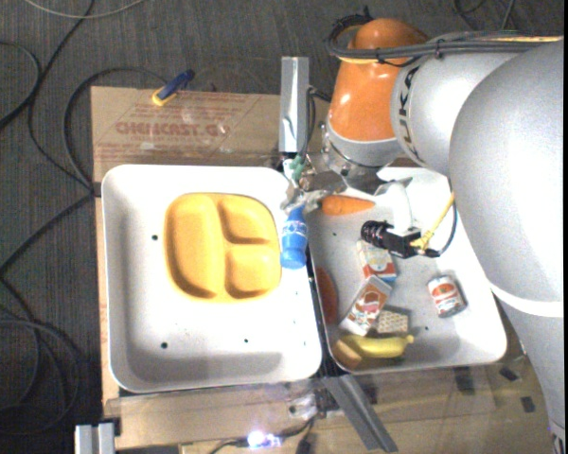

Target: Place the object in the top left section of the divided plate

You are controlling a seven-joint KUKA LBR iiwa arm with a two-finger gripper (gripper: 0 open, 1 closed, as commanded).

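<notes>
One blue bottle [294, 237] with a white cap hangs pinched in the gripper [296, 206], over the edge where the two bins meet. The carrying step seems in hand. Next it must travel left over the yellow plate [222, 246] and release above its top left section.

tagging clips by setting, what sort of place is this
Most likely a robotics lab or test cell, not a kitchen. A grey and orange arm reaches over two white bins, loose cables trail across the carpet, and the yellow divided plate and banana look like practice props.
</notes>
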